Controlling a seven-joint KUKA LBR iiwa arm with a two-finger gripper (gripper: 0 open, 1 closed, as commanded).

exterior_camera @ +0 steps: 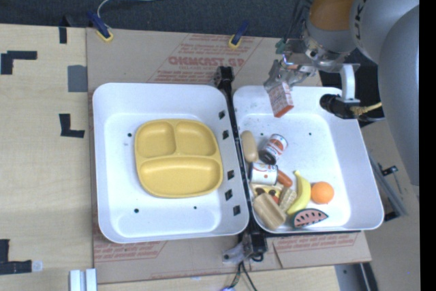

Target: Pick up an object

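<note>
The left white bin (112,146) holds one thing: a smooth yellow plastic plate (179,157) with three compartments and rounded corners, lying flat near the bin's middle. The right white bin (344,146), touching it along the black central divider (230,140), holds a jumble of toy food. Measured from the orange ball (323,192) near that bin's front: a curved yellow banana (300,193) lies just beside it on the left, a watermelon slice (308,219) with a green rind and red flesh sits just in front, a brown bread-like piece (268,213) lies further left, a small white can (263,176) sits left and behind, a red-labelled can (274,146) lies tilted further behind, and a tan sausage-shaped piece (249,145) rests by the divider.

Well behind the orange ball, over the right bin's back edge, the claw (285,78) is clenched on a small red and white packet (280,100). The packet is flat, roughly rectangular, and hangs tilted below the claw, raised above the bin floor. The desk (41,146) around the bins is pale board with black marks.
</note>
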